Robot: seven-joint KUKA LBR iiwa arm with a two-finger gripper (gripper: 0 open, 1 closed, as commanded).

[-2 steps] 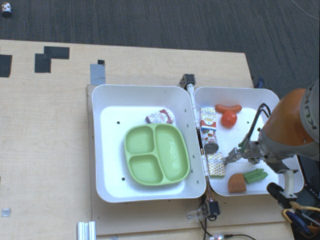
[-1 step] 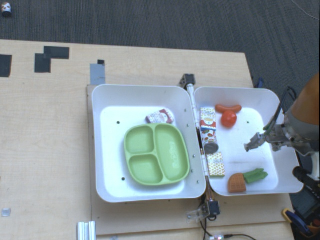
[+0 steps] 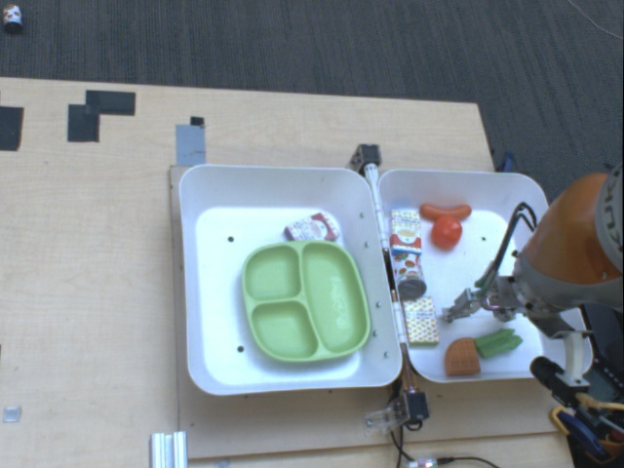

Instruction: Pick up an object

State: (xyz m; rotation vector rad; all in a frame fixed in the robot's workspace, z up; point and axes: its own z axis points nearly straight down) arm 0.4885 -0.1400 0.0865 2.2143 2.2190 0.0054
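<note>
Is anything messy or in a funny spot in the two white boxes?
Mostly tidy. The green divided plate sits tilted in the left bin, and a small crumpled wrapper lies loose just behind it. In the right bin, several boxes and a can are crowded against the middle wall. Nothing looks spilled or broken.

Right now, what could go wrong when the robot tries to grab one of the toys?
1. The tool hangs close above the toy carrot, so it might bump it away instead of grabbing it.
2. The small boxes and a dark can sit packed against the right bin's wall, probably leaving little room for a grab.
3. The tomato is round and could roll off if nudged.
</note>
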